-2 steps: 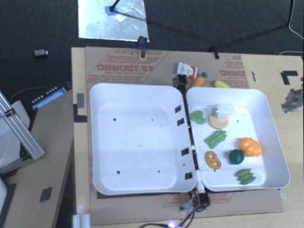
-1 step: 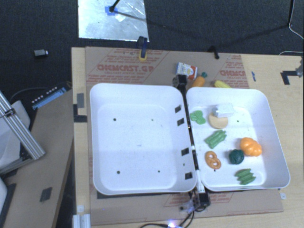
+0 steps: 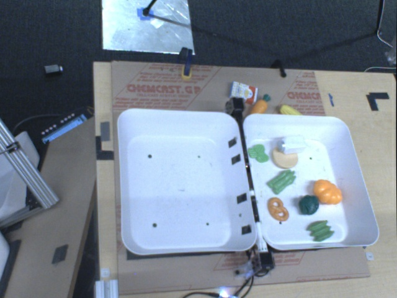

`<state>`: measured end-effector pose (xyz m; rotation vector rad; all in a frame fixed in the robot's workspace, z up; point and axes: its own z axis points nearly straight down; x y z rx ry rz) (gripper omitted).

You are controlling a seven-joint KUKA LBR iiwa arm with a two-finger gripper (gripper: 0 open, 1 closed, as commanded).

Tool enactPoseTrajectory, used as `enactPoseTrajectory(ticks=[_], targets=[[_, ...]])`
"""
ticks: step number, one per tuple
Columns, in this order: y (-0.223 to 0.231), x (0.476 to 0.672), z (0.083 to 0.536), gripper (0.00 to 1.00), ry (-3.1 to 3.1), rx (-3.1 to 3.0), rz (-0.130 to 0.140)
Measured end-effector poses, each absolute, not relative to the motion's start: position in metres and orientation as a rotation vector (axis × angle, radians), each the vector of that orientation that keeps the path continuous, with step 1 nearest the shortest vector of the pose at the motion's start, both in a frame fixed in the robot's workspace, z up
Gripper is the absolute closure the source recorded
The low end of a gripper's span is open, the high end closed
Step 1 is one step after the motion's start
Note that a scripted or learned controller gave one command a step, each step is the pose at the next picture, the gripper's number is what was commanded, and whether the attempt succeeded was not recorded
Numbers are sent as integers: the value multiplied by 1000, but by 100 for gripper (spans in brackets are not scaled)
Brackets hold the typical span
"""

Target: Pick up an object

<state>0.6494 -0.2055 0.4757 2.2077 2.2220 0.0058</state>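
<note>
All our pickable stuff sits in the right bin [image 3: 356, 166]: pretzel [image 3: 278, 209], orange pepper [image 3: 327, 192], dark green ball [image 3: 309, 205] and green beans [image 3: 281, 182], all lying apart. The left bin [image 3: 133, 126] sits alongside, touching. We can't tell how the jaws stand.

- Right bin [image 3: 355, 166] holds the toy food: a pretzel [image 3: 278, 209] at six o'clock, an orange pepper [image 3: 327, 192] at three.
- Green beans [image 3: 281, 182] lie at centre.
- Left bin [image 3: 133, 166] sits beside it on the table [image 3: 80, 185].
</note>
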Motion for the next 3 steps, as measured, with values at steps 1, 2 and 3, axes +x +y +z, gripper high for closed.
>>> enactPoseTrajectory(ticks=[1, 2, 3], targets=[[-206, 669, 485, 100, 2224, 2211, 3], [-206, 669, 499, 100, 2223, 2212, 2], [-206, 669, 510, 100, 2223, 2213, 2]])
